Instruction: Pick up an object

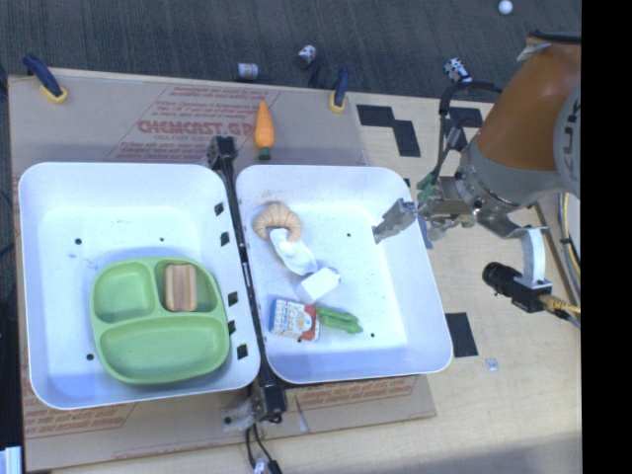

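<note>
The right bin (pixel 420 309) holds a tan croissant (pixel 276 218), a crumpled white piece (pixel 293 255), a small white block (pixel 319 284), a colourful little carton (pixel 292 319) and a green pod (pixel 339 319). My gripper (pixel 395 221) hangs over the right bin's right side, near its rim. It is apart from all of these objects, and I see nothing in it. The nearest objects lie to its left and lower left. The grey arm with its orange band (pixel 528 97) comes in from the right.
The left bin (pixel 49 205) bears a green divided plate (pixel 158 344) with a brown bun-like piece (pixel 180 286) in one compartment. An orange carrot (pixel 263 126) lies on the cardboard behind the bins. Black clips (pixel 223 150) sit along the seam between the bins.
</note>
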### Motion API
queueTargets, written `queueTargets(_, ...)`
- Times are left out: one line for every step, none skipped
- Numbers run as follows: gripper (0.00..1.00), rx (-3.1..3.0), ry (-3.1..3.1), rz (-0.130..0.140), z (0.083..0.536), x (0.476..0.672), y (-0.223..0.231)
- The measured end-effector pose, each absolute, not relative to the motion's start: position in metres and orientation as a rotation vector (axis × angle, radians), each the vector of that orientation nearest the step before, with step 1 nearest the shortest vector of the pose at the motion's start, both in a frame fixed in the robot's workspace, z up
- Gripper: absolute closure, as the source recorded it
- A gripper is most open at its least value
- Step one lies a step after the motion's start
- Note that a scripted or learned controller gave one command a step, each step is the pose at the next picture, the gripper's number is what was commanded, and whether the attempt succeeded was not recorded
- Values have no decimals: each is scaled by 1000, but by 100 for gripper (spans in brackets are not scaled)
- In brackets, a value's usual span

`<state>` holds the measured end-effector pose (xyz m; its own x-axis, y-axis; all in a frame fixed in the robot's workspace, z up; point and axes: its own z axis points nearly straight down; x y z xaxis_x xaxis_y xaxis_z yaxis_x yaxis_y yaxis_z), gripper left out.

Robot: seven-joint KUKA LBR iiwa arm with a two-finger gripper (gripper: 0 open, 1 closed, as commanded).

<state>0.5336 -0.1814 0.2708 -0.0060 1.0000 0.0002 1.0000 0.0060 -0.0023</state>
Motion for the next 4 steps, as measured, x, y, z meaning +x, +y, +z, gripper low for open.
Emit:
queueTargets(0,-2219,-2230,-7,111,509,-173)
queueTargets(0,-2222,-2233,-8,113,592,-178)
queueTargets(0,-2211,-2229,0,136,622,-94)
queueTargets(100,-2207,-2231,2,146,622,-95)
